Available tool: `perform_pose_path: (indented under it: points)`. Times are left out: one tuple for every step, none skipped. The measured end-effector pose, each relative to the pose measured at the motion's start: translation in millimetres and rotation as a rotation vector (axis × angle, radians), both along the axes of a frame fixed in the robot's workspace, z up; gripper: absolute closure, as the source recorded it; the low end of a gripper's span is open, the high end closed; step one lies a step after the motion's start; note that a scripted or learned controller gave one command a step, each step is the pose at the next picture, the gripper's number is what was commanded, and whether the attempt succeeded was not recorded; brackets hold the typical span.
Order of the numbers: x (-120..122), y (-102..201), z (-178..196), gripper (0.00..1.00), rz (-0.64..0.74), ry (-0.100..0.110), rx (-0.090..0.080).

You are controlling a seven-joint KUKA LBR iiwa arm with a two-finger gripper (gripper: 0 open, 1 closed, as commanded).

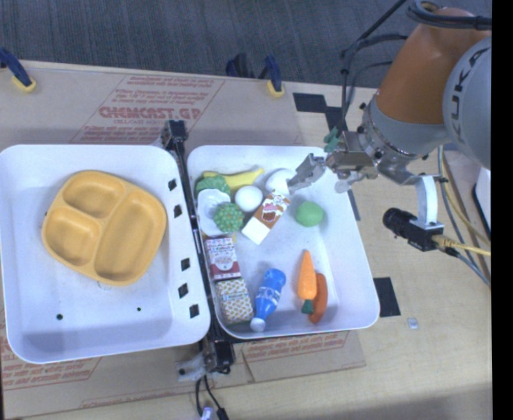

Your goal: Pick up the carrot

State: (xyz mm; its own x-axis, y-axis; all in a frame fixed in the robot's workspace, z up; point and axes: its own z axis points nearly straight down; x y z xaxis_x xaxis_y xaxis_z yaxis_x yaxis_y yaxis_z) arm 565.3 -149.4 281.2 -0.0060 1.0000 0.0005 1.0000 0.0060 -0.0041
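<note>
The bench [81,94], covered in printed brown cardboard, filled most of the frame, and the two white bins lay side by side on it. The left bin [29,322] took up the left half and held a yellow divided plate [104,227] in its upper part. The right bin [348,269] sat at the centre, crowded with small toy foods.

The arm [432,68], grey with its orange band, came in from the upper right, and its gripper [307,173] hung over the upper right part of the right bin, just above a green ball [309,213]. Nothing lay between its fingers, though how far apart they stood could not be made out.

The carrot [305,276] lay in the lower right part of the right bin, roughly upright in the frame, touching a darker orange-red piece [320,296] on its right. It was well apart from the gripper. To its left lay a blue bottle [269,296] with a white cap, tilted. Further left, along the bin's left wall, two small printed boxes [228,278] lay end to end.

In the upper part of the bin were a yellow banana [239,179], a white egg [248,198], a green bumpy piece [229,217] and a red and white carton [267,217].
</note>
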Motion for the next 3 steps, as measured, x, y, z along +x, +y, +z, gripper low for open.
perform_pose_path:
  points:
    - [-43, 5, -169, 0.00, -0.154, 0.004, 0.001]
    - [-78, -30, -190, 0.00, -0.014, 0.000, 0.002]
    - [-87, -30, -190, 0.00, 0.497, 0.000, 0.004]
